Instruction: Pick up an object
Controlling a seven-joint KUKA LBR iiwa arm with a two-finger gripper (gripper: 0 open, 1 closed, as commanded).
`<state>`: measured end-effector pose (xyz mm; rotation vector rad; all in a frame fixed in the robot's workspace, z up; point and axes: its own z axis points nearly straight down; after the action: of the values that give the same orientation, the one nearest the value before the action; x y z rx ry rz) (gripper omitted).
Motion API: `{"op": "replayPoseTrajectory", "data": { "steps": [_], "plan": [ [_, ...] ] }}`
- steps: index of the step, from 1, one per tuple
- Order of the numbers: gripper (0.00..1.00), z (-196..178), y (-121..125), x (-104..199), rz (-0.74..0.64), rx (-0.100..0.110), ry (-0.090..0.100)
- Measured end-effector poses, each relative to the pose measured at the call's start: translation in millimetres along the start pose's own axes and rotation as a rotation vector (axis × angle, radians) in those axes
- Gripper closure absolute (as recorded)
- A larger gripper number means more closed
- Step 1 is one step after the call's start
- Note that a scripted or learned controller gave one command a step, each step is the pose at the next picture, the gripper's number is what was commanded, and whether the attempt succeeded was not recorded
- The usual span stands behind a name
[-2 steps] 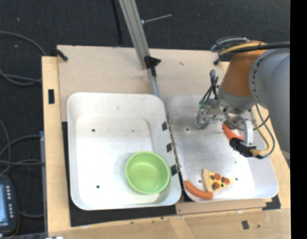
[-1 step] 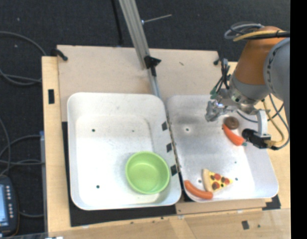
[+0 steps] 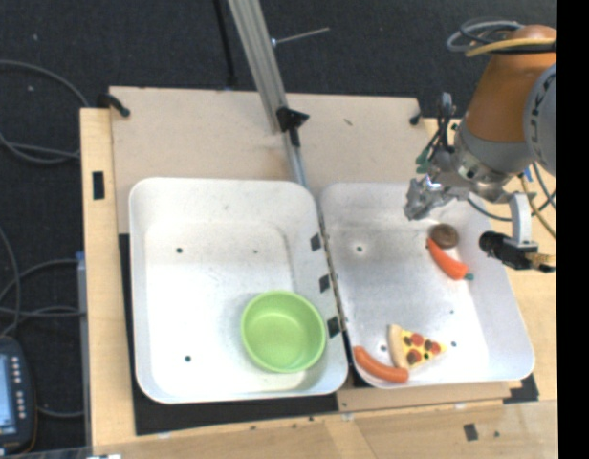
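In the right bin (image 3: 390,285) lie an orange carrot (image 3: 448,260) with a brown round piece (image 3: 445,234) at its upper end, a pizza slice toy (image 3: 411,346) and a red sausage (image 3: 380,365) near the front edge. A green bowl (image 3: 282,331) sits in the left bin (image 3: 199,256) at its front right. My gripper (image 3: 421,202) hangs over the right bin's back right part, just left of and above the brown piece and the carrot. Nothing shows between its fingers.
A slanted metal pole (image 3: 261,60) rises from the board behind the bins, ending at the divider between them. Cables run over the dark floor on the left. The bench board (image 3: 208,142) lies bare behind the bins.
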<state>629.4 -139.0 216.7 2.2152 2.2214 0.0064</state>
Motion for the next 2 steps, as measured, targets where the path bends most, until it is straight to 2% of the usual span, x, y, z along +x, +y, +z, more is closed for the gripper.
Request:
{"op": "replayPoseTrajectory", "data": {
  "steps": [1,2],
  "plan": [
    [1.0,5,-16,49,-0.003,0.006,0.001],
    [1.0,-6,-30,109,-0.006,0.005,0.003]
  ]
}}
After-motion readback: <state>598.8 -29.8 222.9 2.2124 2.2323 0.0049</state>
